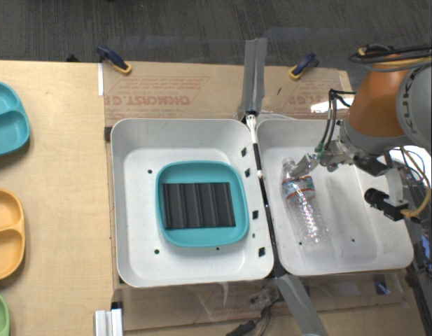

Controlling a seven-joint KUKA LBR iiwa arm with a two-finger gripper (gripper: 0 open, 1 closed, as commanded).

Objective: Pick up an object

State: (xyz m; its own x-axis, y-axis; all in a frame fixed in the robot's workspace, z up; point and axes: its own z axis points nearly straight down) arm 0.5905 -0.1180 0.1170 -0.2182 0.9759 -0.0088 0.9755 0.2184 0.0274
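Clear plastic bottle (pixel 303 205) is lying on its side in the right bin (pixel 356 250), cap end pointing up toward the gripper (pixel 315 161). Gripper sits right at the bottle's top end, touching or nearly so. Honestly can't tell how its fingers are set. Left of the bottle, the other bin (pixel 131 187) holds a teal tray (pixel 201 205) with a dark ribbed insert.

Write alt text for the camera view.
A grey arm's gripper sits at the top end of a clear plastic bottle lying in the right white bin. The left bin holds a teal tray.
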